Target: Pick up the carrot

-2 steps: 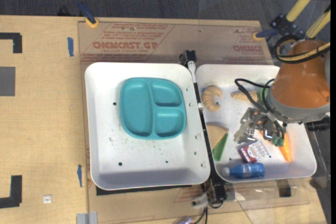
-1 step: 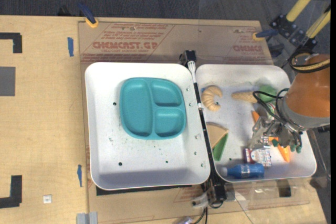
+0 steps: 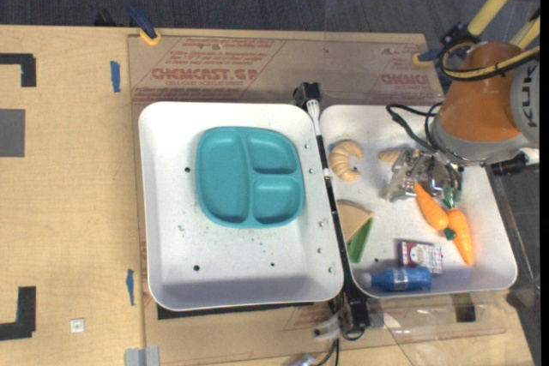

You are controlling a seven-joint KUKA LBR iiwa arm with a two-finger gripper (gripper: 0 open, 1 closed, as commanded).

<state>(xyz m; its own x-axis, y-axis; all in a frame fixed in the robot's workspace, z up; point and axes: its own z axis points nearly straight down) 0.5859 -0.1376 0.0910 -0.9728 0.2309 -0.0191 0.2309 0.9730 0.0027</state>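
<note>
Dark grey carpet runs along the far side, beyond a pale wooden table [image 3: 60, 210] marked with black tape corners and blue tape strips. Under the bins lies a cardboard sheet [image 3: 214, 64] printed in red with "CHEMCAST GP". The left bin [image 3: 163, 261] holds a teal divided plate [image 3: 250, 177]. In the right bin [image 3: 497, 266] lie a croissant [image 3: 346, 160], a green wedge [image 3: 358, 238], a blue bottle [image 3: 401, 279], a small carton [image 3: 419, 254] whose label is too blurred to read, and two carrots. The pincer [image 3: 422, 177] hangs low over the bin's far middle; whether its fingers are spread or closed cannot be told. One carrot [image 3: 433, 210] lies just right of and nearer than the pincer, the other carrot [image 3: 461, 234] touching it on its right.
</note>
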